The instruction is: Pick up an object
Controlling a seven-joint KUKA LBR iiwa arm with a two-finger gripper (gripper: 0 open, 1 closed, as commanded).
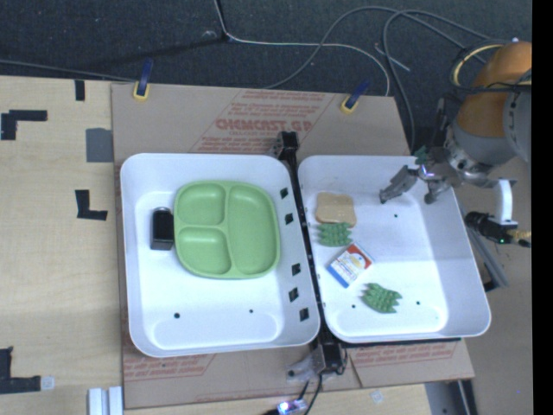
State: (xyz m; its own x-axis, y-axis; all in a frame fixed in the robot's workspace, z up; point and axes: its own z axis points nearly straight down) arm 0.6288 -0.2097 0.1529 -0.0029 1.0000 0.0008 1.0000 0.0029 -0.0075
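Objects for picking lie in the right bin [449,305]: a tan slab like a slice of bread [335,207] near its left wall, a green ridged piece [333,233] touching the slab's near edge, a small red, white and blue packet [349,264] just below that, and a second green ridged piece [380,298] toward the near rim. My end effector [413,189] hovers over the far right part of this same bin, well apart from all four, its two fingers spread wide with nothing between them. In the left bin [143,318] sits a green divided plate [228,230], with a small black block [162,228] just beside its left edge. Both bins rest on a cardboard sheet [259,119] on the wooden surface [52,258].
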